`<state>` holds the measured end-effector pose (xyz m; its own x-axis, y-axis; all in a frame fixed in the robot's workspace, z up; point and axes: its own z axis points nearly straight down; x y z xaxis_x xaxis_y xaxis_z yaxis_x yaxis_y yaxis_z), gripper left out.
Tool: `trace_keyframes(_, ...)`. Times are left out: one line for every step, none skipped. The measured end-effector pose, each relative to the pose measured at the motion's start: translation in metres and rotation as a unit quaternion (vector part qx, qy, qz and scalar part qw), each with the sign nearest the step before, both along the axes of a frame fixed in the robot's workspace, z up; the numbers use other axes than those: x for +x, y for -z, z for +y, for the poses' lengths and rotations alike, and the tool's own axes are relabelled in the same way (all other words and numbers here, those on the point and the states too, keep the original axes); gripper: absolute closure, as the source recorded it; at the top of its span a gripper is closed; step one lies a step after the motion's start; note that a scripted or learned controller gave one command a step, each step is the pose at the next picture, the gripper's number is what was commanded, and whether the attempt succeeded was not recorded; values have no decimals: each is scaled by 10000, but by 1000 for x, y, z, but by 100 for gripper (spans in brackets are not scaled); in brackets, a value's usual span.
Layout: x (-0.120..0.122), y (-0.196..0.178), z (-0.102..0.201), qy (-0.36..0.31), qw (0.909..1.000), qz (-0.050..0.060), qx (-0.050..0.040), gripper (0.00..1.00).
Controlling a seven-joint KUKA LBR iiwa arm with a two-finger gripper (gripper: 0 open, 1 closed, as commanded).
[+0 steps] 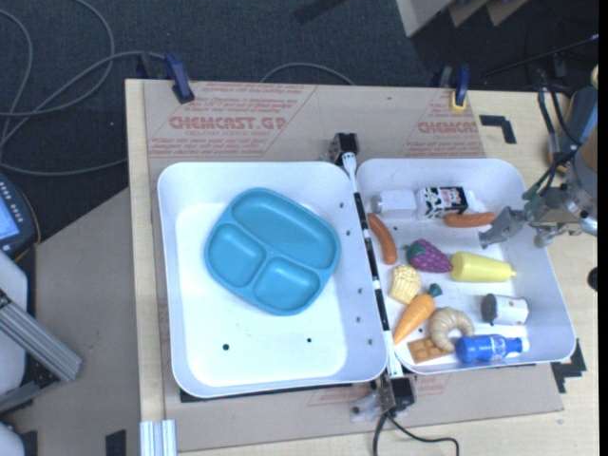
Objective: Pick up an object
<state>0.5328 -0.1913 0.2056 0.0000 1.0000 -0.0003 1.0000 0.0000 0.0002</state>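
**Gripper hovered at the right bin's far-right edge, toys untouched**

We saw the gripper (521,224) reaching in over the right rim of the right bin (556,297), its grey fingers spread apart with nothing between them. And there it was, poised just above and right of the yellow pepper (483,268), with the small orange sausage (468,220) lying just off its left fingertip!

We counted a full crowd in that right bin. Along the far edge lay a white carton (397,202) and, right beside it, a black-and-white cow-print carton (444,199). Against the left wall we spotted a long orange hot dog (384,238) lying lengthwise. In the middle we had the purple grapes (428,255), and beside them that yellow pepper stretched toward the right rim. Below the grapes sat the corn cob (406,282), then the carrot (412,318) pointing down toward the near-left corner. Next to the carrot we found a tan croissant (448,325), with a blue bottle (489,349) along the near edge just touching it. A small white-and-grey can (503,308) rested on its side near the right wall.

Over in the left bin (180,255) we saw one item: a blue divided plate (272,250), set toward the far-right corner, three compartments facing up. Both bins sat on a cardboard-covered bench (237,117), clamped by blue clips (178,75) at the far edge.
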Motion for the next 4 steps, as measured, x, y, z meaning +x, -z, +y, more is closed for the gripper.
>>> trace_keyframes(47, 128, 58, -36, 10000, 27, 22, 0)
trace_keyframes(117, 123, 6, -62, 9997, 211, 62, 0)
trace_keyframes(116, 115, 7, -27, 9999, 161, 32, 100)
trace_keyframes(100, 18, 92, -40, 10000, -34, 15, 100)
